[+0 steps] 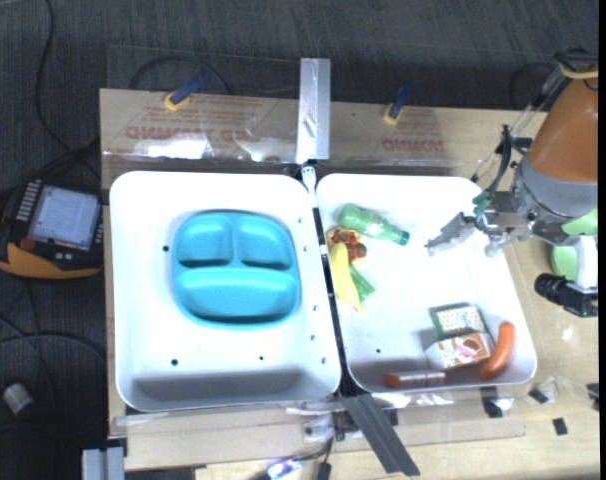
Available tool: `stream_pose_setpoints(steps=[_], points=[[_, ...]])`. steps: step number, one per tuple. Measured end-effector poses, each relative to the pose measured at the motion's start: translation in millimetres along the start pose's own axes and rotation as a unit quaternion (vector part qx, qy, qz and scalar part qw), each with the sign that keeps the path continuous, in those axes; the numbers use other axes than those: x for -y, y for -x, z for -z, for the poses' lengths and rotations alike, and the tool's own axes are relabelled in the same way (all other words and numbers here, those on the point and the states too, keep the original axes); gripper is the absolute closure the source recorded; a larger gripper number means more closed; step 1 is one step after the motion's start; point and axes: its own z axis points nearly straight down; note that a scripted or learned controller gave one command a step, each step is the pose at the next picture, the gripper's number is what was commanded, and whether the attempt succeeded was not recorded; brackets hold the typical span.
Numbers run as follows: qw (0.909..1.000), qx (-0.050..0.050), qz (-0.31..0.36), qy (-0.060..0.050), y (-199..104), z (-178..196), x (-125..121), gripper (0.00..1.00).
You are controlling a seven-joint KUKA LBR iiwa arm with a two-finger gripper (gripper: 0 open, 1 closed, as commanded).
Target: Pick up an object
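Parted and empty, your gripper (463,231) hangs above the right bin (413,190), near its far right corner, with one finger (445,238) stretched toward the bin's middle and nothing between the two.

You look to be at the approach step; no object is lifted yet. Candidates lie well apart from the gripper:
- a green bottle (375,224) on its side near the far left of that bin
- a banana (345,273) along the left wall
- a small carton (457,334) and an orange sausage-like piece (497,350) at the near right

The left bin (143,368) bears a blue divided plate (235,268).

Next, you likely need to choose one target, centre over it, descend and close; the bottle seems nearest.
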Motion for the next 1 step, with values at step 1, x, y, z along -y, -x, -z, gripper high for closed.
stream_pose_setpoints(steps=[1], points=[[0.9978, 0.000, 0.067, 0.000, -75.6, -80.5, 23.4, 0.00]])
